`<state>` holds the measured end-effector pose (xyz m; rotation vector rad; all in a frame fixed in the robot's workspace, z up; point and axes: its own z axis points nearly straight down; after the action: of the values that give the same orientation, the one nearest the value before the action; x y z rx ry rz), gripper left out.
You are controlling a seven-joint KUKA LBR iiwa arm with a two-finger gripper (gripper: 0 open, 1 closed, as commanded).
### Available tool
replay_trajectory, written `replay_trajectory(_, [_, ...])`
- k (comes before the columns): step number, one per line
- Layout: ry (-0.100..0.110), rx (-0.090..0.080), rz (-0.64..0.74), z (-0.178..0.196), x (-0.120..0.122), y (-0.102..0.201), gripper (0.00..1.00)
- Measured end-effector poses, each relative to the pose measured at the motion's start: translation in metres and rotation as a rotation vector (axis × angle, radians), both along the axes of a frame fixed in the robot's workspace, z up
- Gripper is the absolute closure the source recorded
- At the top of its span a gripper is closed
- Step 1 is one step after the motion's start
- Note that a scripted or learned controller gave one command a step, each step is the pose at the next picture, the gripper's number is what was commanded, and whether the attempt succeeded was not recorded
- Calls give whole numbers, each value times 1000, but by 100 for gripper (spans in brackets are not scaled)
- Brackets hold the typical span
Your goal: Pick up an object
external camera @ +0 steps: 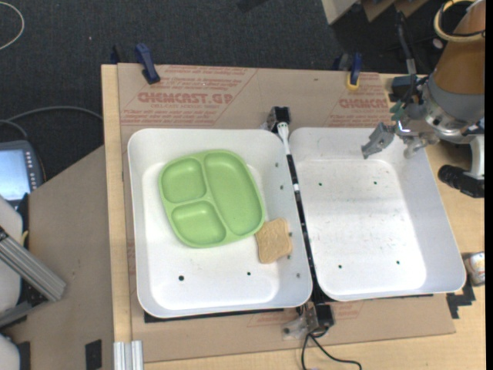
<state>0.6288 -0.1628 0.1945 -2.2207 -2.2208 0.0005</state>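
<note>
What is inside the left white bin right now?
The left white bin holds a green three-compartment plastic plate and a tan square sponge-like piece touching the plate's lower right edge. The bin floor beneath both is hidden.

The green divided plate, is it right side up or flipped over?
Right side up. The green divided plate lies flat in the left bin with its three hollow compartments facing up, and a tan piece sits at its lower right corner.

Two white bins side by side on a brown board (192, 91) printed with red lettering: left bin (146, 206), right bin (416, 230). Blue clamp (146, 62) at board's far-left edge, another clamp (354, 69) at far right. Black cable (327, 353) runs off the near edge. Dark carpet (115, 14) beyond.
</note>
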Motion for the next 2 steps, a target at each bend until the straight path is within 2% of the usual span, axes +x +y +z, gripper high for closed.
replay_trajectory(1, [-18, -8, 0, 134, 28, -37, 0])
replay_trajectory(2, [-15, -1, 6, 236, -46, 35, 0])
